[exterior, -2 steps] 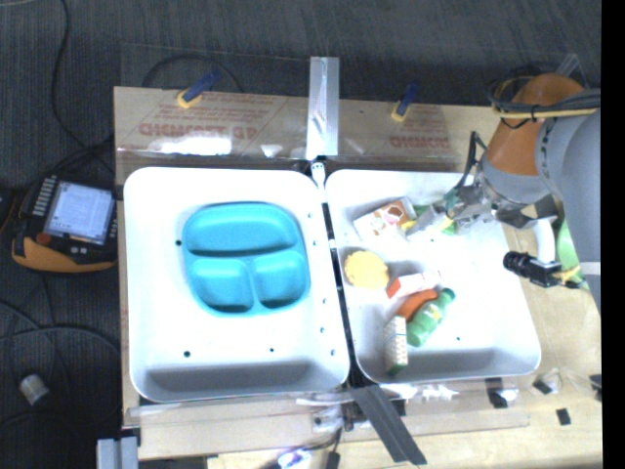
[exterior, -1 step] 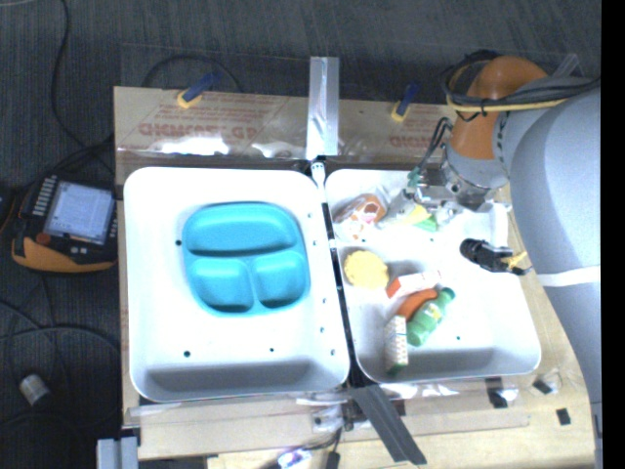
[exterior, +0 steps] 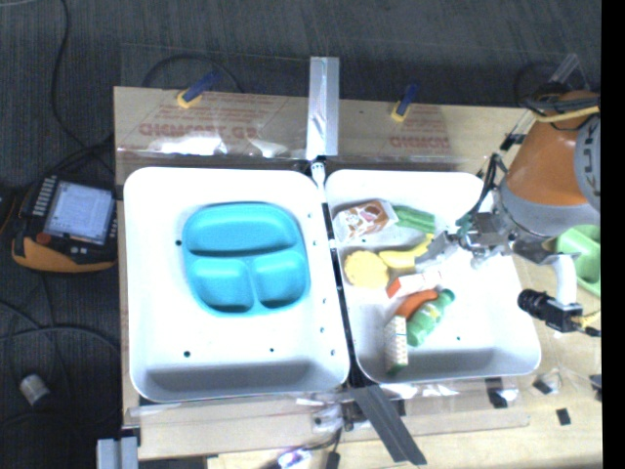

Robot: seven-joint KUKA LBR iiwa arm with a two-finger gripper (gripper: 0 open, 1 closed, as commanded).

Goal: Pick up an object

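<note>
The gripper (exterior: 441, 243) hangs low over the right bin (exterior: 508, 340), its tip just beside the heap of small things there; from this slant I cannot tell how it is set, or whether it has anything in it. Nearest to it lie a yellow banana (exterior: 402, 257) and a green packet (exterior: 414, 218). Further left are a printed pouch (exterior: 362, 219) and a round yellow disc (exterior: 363, 270). Below them sit an orange carrot (exterior: 418, 302), a green bottle (exterior: 430, 319) and a white brush (exterior: 395, 342). Behind the gripper, the orange band (exterior: 547, 169) of the arm reaches in from the right. In the left bin (exterior: 156, 350) rests a blue divided tray (exterior: 246, 256).
</note>
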